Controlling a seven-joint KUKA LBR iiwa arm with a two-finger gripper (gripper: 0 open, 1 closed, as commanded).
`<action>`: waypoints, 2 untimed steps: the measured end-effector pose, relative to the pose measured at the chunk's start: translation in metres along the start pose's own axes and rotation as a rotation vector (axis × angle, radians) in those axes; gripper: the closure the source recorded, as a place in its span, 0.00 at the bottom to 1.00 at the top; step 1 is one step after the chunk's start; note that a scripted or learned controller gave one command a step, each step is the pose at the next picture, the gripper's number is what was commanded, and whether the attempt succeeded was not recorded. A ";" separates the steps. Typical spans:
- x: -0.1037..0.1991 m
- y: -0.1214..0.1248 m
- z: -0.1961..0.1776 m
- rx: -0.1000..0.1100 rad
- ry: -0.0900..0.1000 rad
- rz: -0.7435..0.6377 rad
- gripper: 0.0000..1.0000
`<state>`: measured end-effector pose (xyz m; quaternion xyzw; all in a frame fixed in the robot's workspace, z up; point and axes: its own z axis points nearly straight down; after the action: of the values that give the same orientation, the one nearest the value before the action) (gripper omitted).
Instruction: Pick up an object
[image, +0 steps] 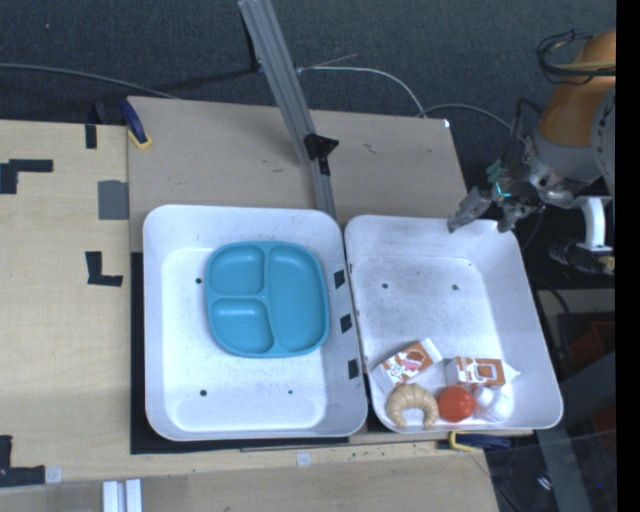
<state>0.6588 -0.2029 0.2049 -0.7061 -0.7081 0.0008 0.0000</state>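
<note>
The gripper hangs at the upper right of the frame, over the far rim of the right bin, and whether it is spread or closed I cannot tell. The things to pick from lie well apart from it, down toward the lower right: a croissant, a red ball, a small packet and a little carton (all bunched in that bin's near corner). The left bin holds a blue divided plate. Both bins sit on a pale wooden table over dark carpet.
</note>
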 end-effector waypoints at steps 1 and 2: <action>0.000 0.000 0.000 0.001 0.000 0.000 0.00; 0.003 -0.002 0.041 0.001 0.000 0.000 0.00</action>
<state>0.6571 -0.1999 0.1638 -0.7061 -0.7082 0.0012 0.0002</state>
